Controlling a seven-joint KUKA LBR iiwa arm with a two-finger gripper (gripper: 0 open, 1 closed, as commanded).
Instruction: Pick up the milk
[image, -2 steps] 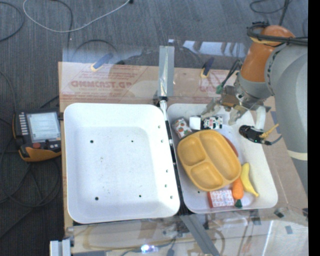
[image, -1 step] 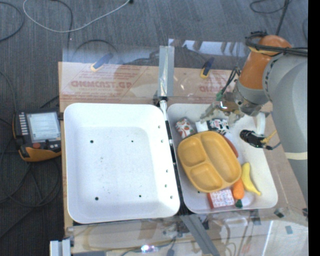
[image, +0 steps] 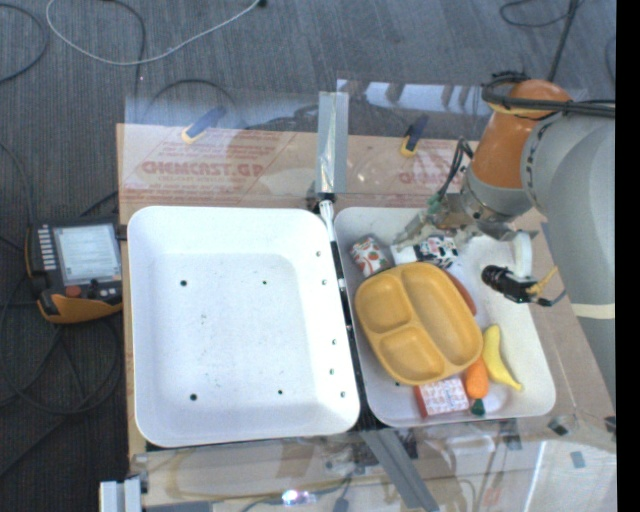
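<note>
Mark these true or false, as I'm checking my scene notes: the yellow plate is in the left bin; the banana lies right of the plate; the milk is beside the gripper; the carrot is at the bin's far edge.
1. The plate is in the left bin. False: it is in the right bin.
2. The banana lies right of the plate. True.
3. The milk is beside the gripper. True.
4. The carrot is at the far edge. False: near edge.

Grey arm (image: 580, 190), orange wrist band (image: 512, 140)
</note>
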